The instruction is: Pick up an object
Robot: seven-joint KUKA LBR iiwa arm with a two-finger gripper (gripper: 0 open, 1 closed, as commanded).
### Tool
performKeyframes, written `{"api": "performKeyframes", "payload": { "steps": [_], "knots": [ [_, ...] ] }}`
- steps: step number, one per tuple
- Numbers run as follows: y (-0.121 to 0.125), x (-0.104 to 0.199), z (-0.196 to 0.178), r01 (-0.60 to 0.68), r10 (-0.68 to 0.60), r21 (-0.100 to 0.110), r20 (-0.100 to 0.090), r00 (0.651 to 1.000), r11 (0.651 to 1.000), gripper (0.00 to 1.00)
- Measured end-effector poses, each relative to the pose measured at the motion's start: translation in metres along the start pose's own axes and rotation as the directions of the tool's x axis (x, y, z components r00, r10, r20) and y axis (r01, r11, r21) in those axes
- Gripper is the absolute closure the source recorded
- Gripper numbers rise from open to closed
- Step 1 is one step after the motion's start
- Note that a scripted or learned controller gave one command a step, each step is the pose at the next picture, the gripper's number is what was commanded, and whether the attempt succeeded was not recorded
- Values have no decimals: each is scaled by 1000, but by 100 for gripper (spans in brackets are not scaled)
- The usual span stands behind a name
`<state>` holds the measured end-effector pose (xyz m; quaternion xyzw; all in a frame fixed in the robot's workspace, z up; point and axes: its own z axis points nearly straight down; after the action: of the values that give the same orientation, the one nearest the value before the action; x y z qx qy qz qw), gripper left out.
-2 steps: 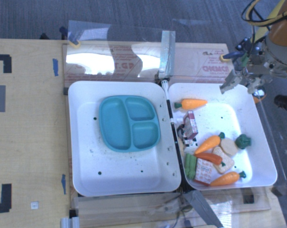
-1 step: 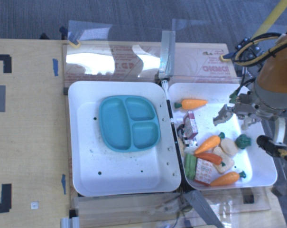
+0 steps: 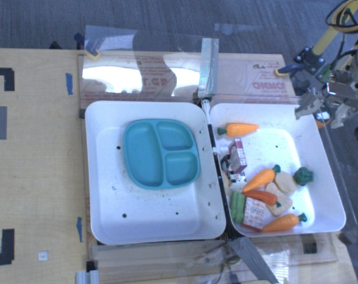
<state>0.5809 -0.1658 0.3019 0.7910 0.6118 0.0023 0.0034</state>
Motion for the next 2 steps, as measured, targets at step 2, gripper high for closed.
{"api": "performKeyframes", "payload": {
  "steps": [2],
  "knots": [
    [-66,68,108,-180,180,13,0,984,984,0]
  ]
}}
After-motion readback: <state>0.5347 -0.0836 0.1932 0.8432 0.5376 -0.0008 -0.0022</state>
